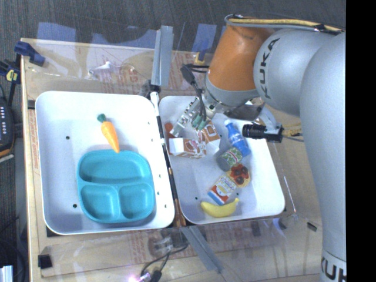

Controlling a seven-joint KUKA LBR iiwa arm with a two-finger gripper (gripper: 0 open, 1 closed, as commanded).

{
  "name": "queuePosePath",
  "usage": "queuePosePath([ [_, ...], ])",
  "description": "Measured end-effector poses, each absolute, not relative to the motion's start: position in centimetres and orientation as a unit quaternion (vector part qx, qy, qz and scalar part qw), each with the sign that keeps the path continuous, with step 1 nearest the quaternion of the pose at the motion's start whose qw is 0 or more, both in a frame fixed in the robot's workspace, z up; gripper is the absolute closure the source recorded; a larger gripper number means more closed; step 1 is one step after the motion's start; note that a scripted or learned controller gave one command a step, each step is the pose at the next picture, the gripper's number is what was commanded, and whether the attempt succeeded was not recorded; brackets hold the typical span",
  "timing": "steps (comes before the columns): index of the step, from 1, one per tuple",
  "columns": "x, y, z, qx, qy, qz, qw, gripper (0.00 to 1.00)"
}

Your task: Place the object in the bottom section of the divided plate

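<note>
The arm (282, 57) reaches in from the right and sets its claw (194, 121) low over the upper left part of the right bin (267, 201), right above a small brown-and-white carton (189, 145) that lies just beside the bin's left wall. Whether the claw is spread or closed, and whether it has anything, I cannot tell; the wrist covers the tips. The task names no particular object, so I judge the carton, lying directly under the claw, to be the one in hand. It looks light and thin-walled, likely to dent under a hard squeeze, and its flat printed faces may be a bit slick; pinching across its narrower sides near the middle seems the safest hold. Near it lie a blue-capped bottle (236, 136), a small can (230, 157), a red round item (239, 174), a snack packet (222, 190) and a banana (220, 208), all crowded enough that a neighbour could be nudged. The divided plate (116, 187), teal, sits in the left bin (50, 157), well apart from the claw, with a toy carrot (109, 134) just above it. Its three sections hold nothing; which counts as the bottom one is uncertain, probably the two small ones nearest the lower edge.
</note>
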State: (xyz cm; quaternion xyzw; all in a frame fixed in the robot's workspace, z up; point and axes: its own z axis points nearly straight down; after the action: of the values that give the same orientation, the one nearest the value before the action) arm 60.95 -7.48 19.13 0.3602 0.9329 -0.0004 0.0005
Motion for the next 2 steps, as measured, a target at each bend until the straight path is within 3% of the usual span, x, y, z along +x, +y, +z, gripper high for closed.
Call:
queuePosePath([
  [1,61.6,-0.1,19.2,0.134,0.991,-0.0001,0.0,1.0],
  [2,49.1,2.8,24.3,-0.06,0.998,-0.0003,0.0,1.0],
])
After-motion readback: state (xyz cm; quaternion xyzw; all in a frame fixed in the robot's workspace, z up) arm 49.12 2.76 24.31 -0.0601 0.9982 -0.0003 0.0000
